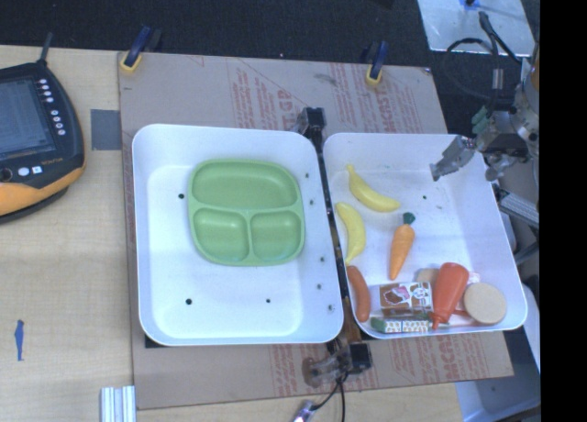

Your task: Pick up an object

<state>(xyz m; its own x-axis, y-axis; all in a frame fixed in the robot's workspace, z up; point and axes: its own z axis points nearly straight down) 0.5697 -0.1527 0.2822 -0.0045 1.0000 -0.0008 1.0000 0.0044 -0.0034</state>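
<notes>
Gripper [465,156] hovers over the right bin's [477,193] upper right corner, fingers apart, holding nothing. Two bananas [370,194], a carrot [401,246] and other toy foods lie below; a green divided plate [247,212] occupies the left bin [156,246].

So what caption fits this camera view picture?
Pincer above right bin of toy food; green plate in left bin.

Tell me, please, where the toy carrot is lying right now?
The carrot lies in the right bin, near its middle, just right of the lower banana and above the small snack box.
</notes>
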